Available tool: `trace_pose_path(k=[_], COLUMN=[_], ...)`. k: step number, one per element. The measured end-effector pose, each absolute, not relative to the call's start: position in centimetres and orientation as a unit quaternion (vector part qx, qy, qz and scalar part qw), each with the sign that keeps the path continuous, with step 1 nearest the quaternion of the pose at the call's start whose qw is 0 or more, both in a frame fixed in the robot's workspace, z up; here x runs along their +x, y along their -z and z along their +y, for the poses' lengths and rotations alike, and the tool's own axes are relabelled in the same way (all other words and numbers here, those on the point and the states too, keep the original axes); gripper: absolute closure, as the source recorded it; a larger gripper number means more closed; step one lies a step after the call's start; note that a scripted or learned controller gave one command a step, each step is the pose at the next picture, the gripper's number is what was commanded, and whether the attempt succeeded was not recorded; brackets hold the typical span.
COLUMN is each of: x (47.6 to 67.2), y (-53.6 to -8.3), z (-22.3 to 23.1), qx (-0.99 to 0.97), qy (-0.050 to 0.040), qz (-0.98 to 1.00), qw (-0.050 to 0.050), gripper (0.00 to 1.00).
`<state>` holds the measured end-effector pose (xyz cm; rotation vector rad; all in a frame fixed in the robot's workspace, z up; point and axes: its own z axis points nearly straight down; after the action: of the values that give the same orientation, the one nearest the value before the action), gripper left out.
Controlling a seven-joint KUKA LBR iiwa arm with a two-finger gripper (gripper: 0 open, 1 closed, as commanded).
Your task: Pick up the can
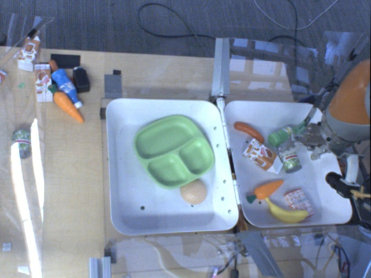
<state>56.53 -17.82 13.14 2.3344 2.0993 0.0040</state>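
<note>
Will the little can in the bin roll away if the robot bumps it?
Probably. The can looks round and seems to lie tilted on the right bin, so a nudge might roll it. The small carton touching its left side may stop it that way. Its shiny surface could be slippery.

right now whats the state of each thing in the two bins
green divided plastic plate: flat, right way up, in left bin
round beige ball: against the plate's near edge
small silver can: tilted, in right bin
green bottle: on its side
red sausage: lying flat
orange carrot: lying flat
yellow banana: lying flat
gripper: beside the can, grip unclear
</note>
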Motion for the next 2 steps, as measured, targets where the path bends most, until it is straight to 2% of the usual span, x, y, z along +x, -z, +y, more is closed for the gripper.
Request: trace_pose_path(k=[1, 2], x=[56.77, 56.76], y=[-14.33, -14.32], z=[-17.69, -17.70], qx=[0.742, 0.743], qy=[-0.0036, -0.0035], qz=[0.670, 0.670], qw=[0.004, 0.003], gripper=[1.00, 0.00])
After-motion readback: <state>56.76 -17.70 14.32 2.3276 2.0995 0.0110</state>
